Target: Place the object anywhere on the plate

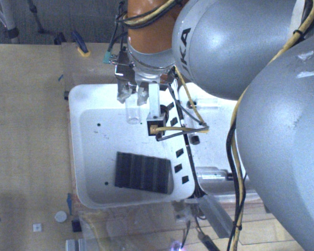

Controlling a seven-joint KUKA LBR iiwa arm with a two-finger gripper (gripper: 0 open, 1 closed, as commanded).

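While fingers [133, 99] hang seemingly near-shut, empty | dark ribbed rectangular object [142, 172] flat in bin [83, 156]

Robotics lab, grey industrial arm [240, 46] with loose cables, white bin [89, 135] on wooden bench [26, 140]

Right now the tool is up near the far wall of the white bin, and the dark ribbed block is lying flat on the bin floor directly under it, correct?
Not quite. The camera view shows the tool near the far wall of the white bin, but the dark ribbed block is not under it. The block lies flat on the bin floor toward the near wall, well apart from the tool.
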